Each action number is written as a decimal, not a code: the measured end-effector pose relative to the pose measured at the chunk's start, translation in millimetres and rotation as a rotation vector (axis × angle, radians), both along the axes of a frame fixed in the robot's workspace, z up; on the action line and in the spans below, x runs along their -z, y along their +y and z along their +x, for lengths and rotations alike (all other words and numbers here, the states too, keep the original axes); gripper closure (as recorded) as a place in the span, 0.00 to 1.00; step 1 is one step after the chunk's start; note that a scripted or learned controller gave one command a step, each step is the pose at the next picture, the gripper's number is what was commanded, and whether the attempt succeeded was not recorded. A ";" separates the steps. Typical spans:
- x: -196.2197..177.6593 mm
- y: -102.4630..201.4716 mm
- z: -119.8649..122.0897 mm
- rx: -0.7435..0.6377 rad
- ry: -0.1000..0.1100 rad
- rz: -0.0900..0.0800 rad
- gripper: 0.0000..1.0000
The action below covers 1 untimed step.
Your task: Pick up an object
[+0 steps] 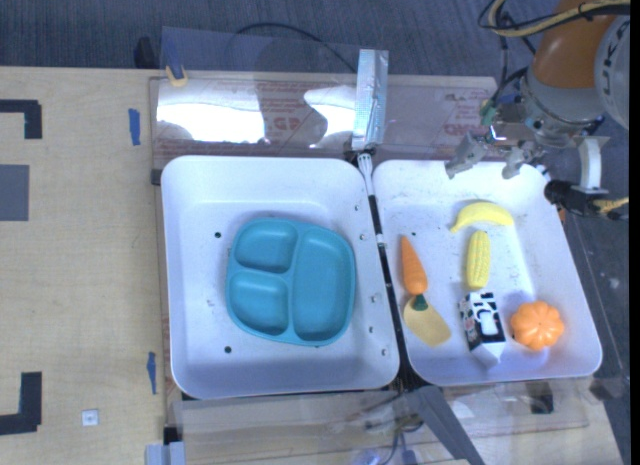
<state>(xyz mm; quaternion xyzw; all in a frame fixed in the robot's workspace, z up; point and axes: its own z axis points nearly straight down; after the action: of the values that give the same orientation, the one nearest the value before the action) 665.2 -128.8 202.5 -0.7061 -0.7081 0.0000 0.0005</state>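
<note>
The hand (489,159) hung open and empty above the curved yellow plastic banana (481,215), probably light, stiff and slippery, best pinched across its narrow middle.

Looking like a robotics lab: sitting on a pale wooden bench (80,283) marked with black and blue tape, two white bins (190,273), toy food lying right of them, cabled grey-and-orange arm (575,53) reaching over from the right.
</note>
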 end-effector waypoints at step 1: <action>73.3 -51.5 -45.9 0.000 0.005 -0.001 0.00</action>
<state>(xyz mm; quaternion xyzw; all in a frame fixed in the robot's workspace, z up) 619.3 -180.3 129.2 -0.7061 -0.7081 0.0023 0.0019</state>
